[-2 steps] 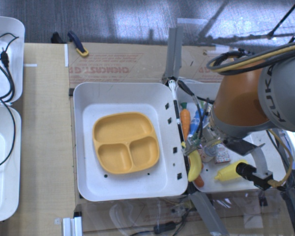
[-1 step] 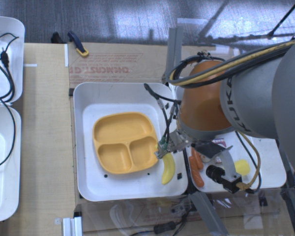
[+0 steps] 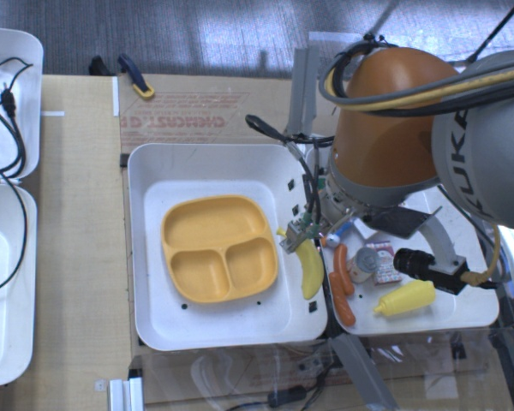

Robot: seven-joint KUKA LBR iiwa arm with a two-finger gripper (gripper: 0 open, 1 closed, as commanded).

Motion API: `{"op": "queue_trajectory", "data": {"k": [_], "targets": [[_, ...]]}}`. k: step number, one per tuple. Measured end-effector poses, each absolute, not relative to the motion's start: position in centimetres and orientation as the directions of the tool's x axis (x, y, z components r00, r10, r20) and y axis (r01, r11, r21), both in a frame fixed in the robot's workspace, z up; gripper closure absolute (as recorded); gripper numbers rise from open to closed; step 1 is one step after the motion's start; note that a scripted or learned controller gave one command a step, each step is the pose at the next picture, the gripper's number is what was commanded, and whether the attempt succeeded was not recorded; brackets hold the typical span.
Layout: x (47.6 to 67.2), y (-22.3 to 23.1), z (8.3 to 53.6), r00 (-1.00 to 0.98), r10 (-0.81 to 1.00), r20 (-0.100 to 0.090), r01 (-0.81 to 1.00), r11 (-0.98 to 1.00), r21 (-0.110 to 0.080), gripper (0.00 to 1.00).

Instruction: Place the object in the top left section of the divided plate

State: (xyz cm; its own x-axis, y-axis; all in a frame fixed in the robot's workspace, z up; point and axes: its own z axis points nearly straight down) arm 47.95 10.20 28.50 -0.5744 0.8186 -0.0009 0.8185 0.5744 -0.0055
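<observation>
The jaws cannot be read: the gripper [image 3: 296, 235] is small and dark at the end of the arm [image 3: 385, 127], and whether it is spread or pinching anything is too fine to tell. It hangs over the right margin of the left bin [image 3: 146, 229], right at the top end of the banana [image 3: 310, 268].

The banana lies on the bin floor near the wall shared with the right bin [image 3: 471, 315], its long axis running roughly up and down the view, slightly curved. Its upper tip meets the gripper; its body extends away below it. I cannot tell if they touch.

The plate [image 3: 218, 247] sits to the left, well inside the same bin, apart from the banana. Its large top section spans the upper width; the top left part is the far corner from the gripper. So the carry would, I judge, run leftward and a little up across the plate.

Sausages [image 3: 341, 282], a mustard bottle [image 3: 406, 298] and a small can [image 3: 366, 262] lie in the right bin.
</observation>
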Motion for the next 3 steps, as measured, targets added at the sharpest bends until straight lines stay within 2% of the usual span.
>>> {"op": "queue_trajectory", "data": {"k": [1, 2, 3], "targets": [[47.94, 10.20, 28.49, -0.575, 0.818, -0.001, 0.818, 0.575, -0.006, 0.00], [48.14, 10.23, 29.09, -0.576, 0.817, -0.002, 0.817, 0.576, -0.012, 1.00], [48.14, 10.23, 29.08, -0.576, 0.817, -0.002, 0.817, 0.576, -0.012, 0.00]]}}
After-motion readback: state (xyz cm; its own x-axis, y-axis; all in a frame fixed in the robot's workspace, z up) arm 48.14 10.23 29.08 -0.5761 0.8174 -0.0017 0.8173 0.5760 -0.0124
